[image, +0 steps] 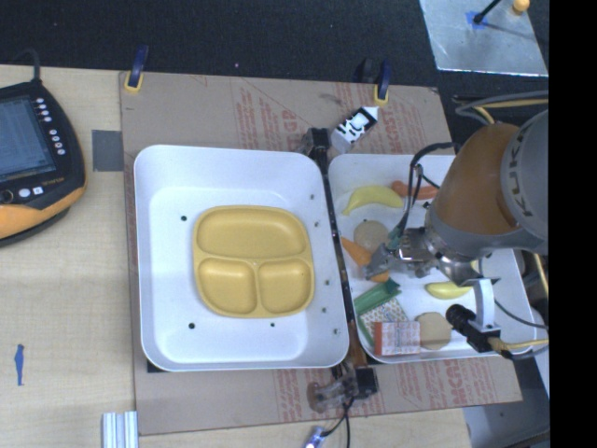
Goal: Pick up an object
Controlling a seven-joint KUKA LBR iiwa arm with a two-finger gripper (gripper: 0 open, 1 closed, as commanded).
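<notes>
Red-white packet [398, 336] below tool [381, 267]; carrot piece [354, 248] beside.

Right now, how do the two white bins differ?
The left bin holds one yellow divided tray; the right bin holds many small items, among them a banana and a green piece. The arm reaches over the right bin, not the left. Both are shallow and white.

Small toy foods, among them a yellow banana [371, 197], lie scattered in the right bin [522, 261].
</notes>
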